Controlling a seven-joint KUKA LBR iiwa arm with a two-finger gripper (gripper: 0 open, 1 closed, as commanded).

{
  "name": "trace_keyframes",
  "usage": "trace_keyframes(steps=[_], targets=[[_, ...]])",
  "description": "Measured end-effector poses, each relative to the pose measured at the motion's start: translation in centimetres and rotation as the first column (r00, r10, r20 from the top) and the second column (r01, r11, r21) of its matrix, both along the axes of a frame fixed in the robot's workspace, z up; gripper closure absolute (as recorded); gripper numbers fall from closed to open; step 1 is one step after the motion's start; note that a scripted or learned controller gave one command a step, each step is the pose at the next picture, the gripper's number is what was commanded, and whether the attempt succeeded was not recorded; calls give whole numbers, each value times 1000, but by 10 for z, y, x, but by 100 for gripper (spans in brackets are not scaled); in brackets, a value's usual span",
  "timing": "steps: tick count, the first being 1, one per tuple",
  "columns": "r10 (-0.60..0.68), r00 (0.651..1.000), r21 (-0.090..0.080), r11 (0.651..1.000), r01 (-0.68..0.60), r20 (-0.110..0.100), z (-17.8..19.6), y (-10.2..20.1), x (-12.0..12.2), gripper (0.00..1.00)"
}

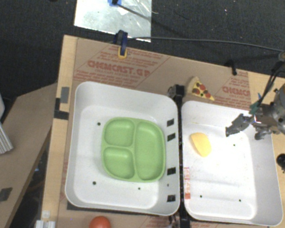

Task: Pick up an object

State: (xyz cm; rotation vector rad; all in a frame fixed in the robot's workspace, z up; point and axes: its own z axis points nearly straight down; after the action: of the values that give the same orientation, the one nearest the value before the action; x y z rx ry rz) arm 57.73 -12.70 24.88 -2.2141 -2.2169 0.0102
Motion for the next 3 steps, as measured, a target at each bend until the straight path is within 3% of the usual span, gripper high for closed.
trace_keyframes(steps=[1, 3], targets=[[2, 1000, -2, 1000, -2, 12, 7, 0, 2, 0], [0, 1000, -1, 1000, 0, 8, -98, -5, 10, 0]])
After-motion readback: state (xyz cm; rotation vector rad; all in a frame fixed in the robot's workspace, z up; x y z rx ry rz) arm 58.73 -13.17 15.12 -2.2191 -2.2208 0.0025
